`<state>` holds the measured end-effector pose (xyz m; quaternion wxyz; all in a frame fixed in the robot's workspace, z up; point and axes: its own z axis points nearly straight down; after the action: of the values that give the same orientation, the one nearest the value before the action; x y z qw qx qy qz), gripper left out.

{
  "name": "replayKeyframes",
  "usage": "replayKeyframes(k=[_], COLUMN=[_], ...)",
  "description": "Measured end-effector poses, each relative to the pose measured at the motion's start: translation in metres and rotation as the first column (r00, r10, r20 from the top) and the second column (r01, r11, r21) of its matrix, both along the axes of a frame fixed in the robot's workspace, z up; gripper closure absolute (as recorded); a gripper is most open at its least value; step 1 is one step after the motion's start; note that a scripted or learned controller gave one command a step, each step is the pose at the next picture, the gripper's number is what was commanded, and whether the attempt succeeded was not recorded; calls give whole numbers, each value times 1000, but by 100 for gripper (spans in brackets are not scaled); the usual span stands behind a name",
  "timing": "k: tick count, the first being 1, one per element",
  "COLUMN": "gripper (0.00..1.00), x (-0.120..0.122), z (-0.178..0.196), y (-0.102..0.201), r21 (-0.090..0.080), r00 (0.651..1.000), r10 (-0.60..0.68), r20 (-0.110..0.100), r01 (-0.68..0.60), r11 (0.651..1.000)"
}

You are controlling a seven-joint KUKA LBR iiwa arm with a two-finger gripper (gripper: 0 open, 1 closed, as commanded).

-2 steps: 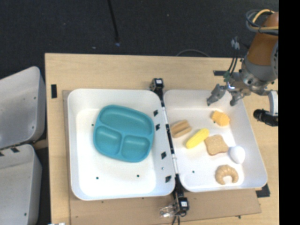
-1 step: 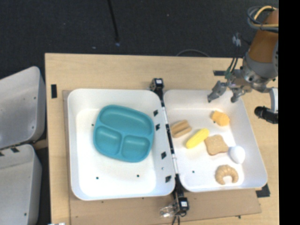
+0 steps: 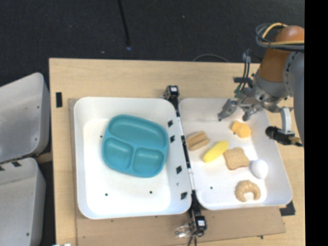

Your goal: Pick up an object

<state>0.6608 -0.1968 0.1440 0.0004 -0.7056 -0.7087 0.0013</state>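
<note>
With my gripper [image 3: 237, 111] spread open and empty just above the cheese [image 3: 241, 129] at the right bin's [image 3: 205, 191] far side, I judged it light, stiff, slightly slick, best pinched across its flat sides.

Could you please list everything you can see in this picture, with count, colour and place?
Bench: one, tan wood, under both bins.
Bins: two, white, side by side; left bin, right bin.
Plate: one, teal, three sections, in the left bin.
Hot dog: one, tan, right bin, near the divider.
Banana: one, yellow, middle of the right bin.
Cheese: one, orange-yellow, right bin, just below the gripper.
Toast: one, brown, right of the banana.
Egg: one, white, right of the toast.
Croissant: one, tan, front of the right bin.
Arm: one, grey with orange band, right side.
Gripper: one, grey, open, holding nothing, above the cheese.
</note>
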Motion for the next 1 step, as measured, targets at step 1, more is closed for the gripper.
replayKeyframes(k=[1], gripper=[0], x=[4], z=[-38], y=[-2], r21=[-6], r00=[1000], r10=[4], r20=[18], r01=[-4], r11=[1000])
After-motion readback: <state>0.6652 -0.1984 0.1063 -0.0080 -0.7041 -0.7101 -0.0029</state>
